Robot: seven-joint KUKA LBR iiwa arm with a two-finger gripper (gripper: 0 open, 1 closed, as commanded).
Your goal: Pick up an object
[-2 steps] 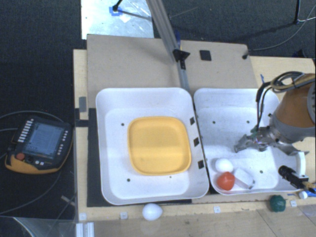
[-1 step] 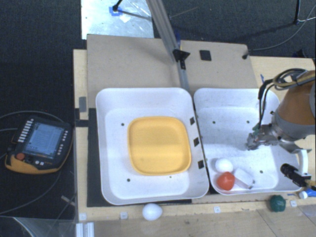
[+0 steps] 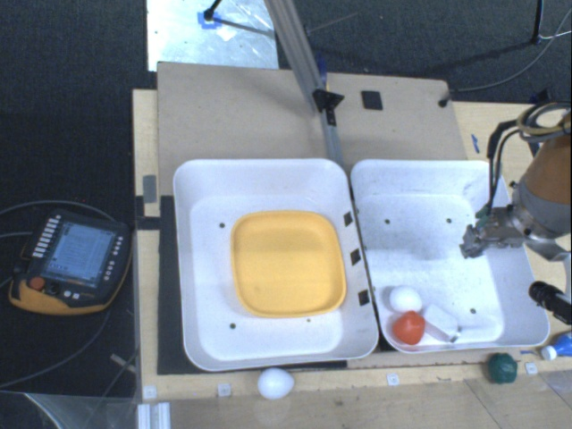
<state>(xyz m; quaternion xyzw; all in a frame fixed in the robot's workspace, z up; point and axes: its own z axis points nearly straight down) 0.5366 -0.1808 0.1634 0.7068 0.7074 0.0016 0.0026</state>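
Camera view — our gripper (image 3: 471,244), finger state unclear, must descend squarely over the red ball (image 3: 409,328) — we judge

Bench (image 3: 402,128), two white bins (image 3: 201,329), white egg (image 3: 275,382), green ball (image 3: 501,367)

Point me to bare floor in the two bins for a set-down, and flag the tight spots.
Right bin: floor is bare across the back and middle, left of the gripper. Crowded at its front-left corner: white ball, red ball and white block cluster together. Left bin: yellow plate takes the centre, leaving narrow strips along the walls.
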